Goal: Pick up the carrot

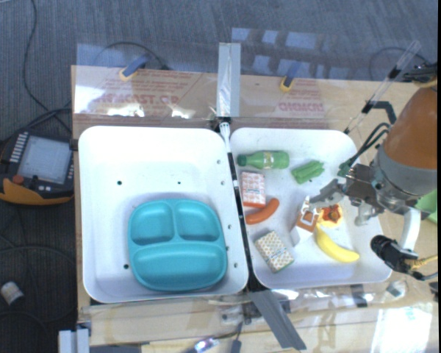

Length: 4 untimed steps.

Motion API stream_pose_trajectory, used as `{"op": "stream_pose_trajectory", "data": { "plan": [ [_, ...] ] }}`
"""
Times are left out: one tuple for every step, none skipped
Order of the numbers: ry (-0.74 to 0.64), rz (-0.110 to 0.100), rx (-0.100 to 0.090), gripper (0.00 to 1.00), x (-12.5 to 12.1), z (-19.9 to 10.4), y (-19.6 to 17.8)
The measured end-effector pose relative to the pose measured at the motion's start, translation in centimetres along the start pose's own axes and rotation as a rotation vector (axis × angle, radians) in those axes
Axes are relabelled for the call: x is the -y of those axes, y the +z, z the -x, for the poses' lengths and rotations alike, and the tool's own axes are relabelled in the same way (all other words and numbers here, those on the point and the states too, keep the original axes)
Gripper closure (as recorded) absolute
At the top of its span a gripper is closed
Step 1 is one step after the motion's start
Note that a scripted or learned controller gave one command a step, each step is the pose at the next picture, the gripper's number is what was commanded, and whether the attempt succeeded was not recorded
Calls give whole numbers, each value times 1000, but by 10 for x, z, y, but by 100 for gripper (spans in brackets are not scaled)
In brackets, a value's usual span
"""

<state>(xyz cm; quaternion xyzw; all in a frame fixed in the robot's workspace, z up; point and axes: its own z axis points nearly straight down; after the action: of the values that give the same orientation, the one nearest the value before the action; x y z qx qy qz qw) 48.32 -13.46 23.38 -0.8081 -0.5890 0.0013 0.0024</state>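
Carrot (261, 211) — orange, lying in right bin (331, 271) near left wall, just below snack packet (253, 189), above patterned box (274, 250). Gripper (336, 195) — well right of carrot, over small orange-white item (317, 216) beside banana (334, 246); finger opening cannot be told.

Bright, even overhead light washes the two white bins (103, 197) nearly to glare; soft shadow pools beneath the blue tray (178, 243); detail stays slightly soft and grainy throughout.

Floor: grey carpet (132, 9) | cables (29, 65) trailing at left | handheld control pendant (33, 169), probably, lying on carpet
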Motion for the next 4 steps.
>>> {"op": "stream_pose_trajectory", "data": {
  "plan": [
    [178,-2,1,0,-1,5,90],
    [16,9,0,0,-52,38,142],
    [-318,8,-8,0,-105,39,144],
    [-249,4,-5,0,-135,44,109]
  ]
}}
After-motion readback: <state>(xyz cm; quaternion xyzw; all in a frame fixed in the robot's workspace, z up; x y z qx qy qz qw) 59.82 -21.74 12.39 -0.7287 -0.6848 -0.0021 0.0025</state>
